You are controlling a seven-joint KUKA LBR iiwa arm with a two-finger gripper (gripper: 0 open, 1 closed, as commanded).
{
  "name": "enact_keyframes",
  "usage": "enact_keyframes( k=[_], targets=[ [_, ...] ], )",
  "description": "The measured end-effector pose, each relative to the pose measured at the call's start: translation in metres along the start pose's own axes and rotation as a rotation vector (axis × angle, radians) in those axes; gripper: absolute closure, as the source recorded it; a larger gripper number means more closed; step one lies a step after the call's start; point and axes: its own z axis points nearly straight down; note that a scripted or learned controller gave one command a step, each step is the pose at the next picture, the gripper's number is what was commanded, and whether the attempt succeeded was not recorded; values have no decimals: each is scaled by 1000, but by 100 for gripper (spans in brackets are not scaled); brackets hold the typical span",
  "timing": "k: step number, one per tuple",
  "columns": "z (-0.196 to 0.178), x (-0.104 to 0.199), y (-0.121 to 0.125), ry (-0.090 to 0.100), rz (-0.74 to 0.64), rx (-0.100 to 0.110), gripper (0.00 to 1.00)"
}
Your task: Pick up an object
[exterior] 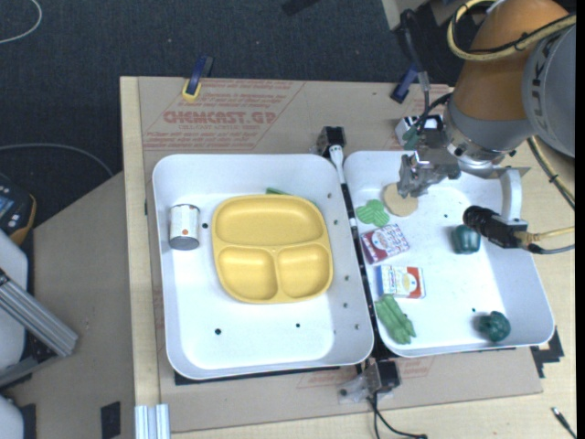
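Note:
My gripper (413,179) hangs low over the back left part of the right bin (521,282), pointing down. Just below and left of it lies a tan round disc (399,202), partly covered by the gripper. A light green round piece (371,213) lies beside the disc. Nothing shows as held. Further forward lie a red and white packet (386,241), a white carton with blue and red print (400,282) and a green pod (395,318). A green pepper (465,239) sits mid-bin, and a dark green lump (494,326) lies at the front right.
The left bin (183,318) holds a yellow divided plate (271,245), a small silver can (184,226) on its side at the left, and a green scrap (277,191) peeking out behind the plate. The arm fills the space above the right bin's back right corner.

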Motion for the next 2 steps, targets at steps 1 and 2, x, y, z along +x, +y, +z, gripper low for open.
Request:
enact_keyframes(
  k=[1, 2],
  targets=[
    [-13, 11, 12, -1, -2, -8, 100],
    [-16, 10, 2, 1, 0, -2, 100]
  ],
)
